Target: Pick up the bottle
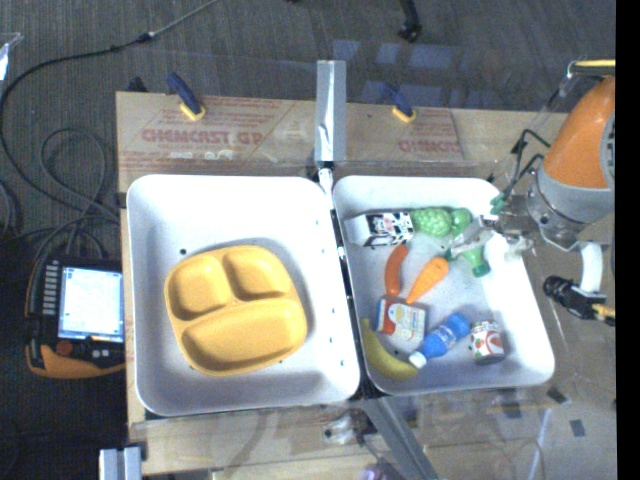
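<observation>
The blue bottle point(441, 339) with a white cap lies on its side near the front of the right bin point(530, 313), between a red-and-white pouch point(402, 320) and a small red-and-white carton point(487, 341). My gripper point(490, 232) hangs over the bin's back right corner, well behind the bottle. A small green object point(476, 259) lies right below its tip, and I cannot tell whether they touch. The orange band of the arm point(590, 148) rises at the right edge.
The right bin also holds a black-and-white carton point(388, 228), a green bunch point(441, 218), two carrots point(428, 277), and a banana point(384, 357) at the front. A yellow divided plate point(237, 306) fills the left bin point(150, 228).
</observation>
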You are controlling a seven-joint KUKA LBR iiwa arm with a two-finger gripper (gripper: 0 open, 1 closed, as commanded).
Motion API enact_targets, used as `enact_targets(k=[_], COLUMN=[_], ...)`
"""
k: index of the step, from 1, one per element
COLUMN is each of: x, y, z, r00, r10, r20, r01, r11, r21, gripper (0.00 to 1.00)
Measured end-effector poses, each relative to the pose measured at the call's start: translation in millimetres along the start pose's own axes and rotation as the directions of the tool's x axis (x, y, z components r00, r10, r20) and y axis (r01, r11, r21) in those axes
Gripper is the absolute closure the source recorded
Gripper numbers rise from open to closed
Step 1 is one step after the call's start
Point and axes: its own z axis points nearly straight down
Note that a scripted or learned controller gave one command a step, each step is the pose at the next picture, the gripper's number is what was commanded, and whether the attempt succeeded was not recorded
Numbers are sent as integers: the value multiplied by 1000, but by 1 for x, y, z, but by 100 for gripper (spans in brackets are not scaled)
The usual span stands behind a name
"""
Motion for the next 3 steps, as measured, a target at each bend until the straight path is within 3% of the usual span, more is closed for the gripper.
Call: enact_targets(k=[1,2,3], x=[8,7,34], y=[28,27,38], z=[70,62,-69], r00=[995,995,984], r10=[100,99,176], r20=[-6,-1,0], r01=[-100,-99,-176], r11=[995,995,984], r21=[-3,0,0], gripper=[0,100,100])
